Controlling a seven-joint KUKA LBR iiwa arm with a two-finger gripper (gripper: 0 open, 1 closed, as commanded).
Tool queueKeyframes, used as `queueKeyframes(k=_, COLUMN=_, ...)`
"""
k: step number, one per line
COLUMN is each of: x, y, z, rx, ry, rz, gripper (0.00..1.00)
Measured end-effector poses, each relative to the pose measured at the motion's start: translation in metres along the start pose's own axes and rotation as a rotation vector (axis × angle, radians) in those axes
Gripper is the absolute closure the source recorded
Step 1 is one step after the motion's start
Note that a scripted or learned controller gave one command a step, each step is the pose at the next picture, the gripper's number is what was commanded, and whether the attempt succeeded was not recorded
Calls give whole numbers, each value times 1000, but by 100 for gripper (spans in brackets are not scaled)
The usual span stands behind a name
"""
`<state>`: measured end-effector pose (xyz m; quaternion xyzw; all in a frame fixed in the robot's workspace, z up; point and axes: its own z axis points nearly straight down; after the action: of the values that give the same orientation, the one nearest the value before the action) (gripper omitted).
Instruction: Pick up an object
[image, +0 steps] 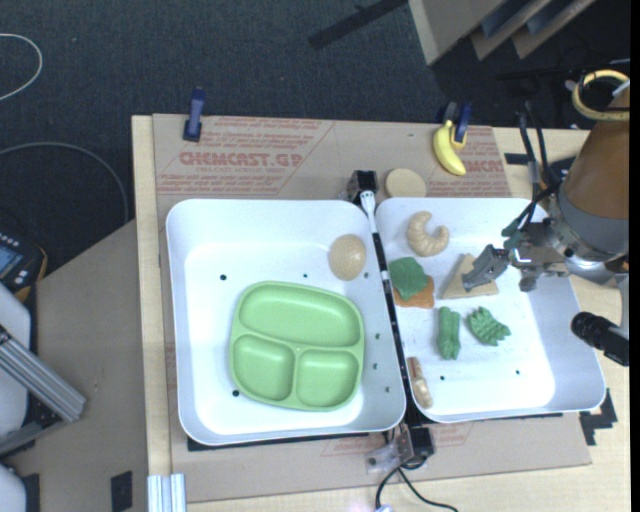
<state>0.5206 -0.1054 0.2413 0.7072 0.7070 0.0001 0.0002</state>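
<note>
Pick not yet made: nothing sits between the fingers, and every object lies on a bin floor or rim, so the grasp and lift both remain. The arm (600, 190) enters from the right edge of the frame, its orange band at upper right, the wrist angled down and leftward over the right bin (540, 385). The gripper (484, 270) hangs low at the bin's upper centre, its dark jaws spread apart, directly over or touching a tan wedge (462, 282); contact cannot be judged. The wedge is the likeliest target. Other candidates in the right bin: a croissant (428, 234) at upper left, a green-topped sandwich (410, 281) by the divider, a green pod (448, 333) and a leafy piece (488, 326) at centre, and a small brown piece (418, 384) at the lower left rim. The left bin (200, 250) holds a green tray (296, 344) and a beige ball (347, 256). A banana (449, 151) and a round disc (405, 183) lie outside on the board.
</note>
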Motion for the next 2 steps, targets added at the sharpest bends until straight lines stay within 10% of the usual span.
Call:
queueKeyframes(k=1, x=1, y=-25, z=163, rx=7, ry=2, rz=3, gripper=0)
queueKeyframes(k=2, x=0, y=-22, z=146, rx=-2, ry=-1, rz=2, gripper=100)
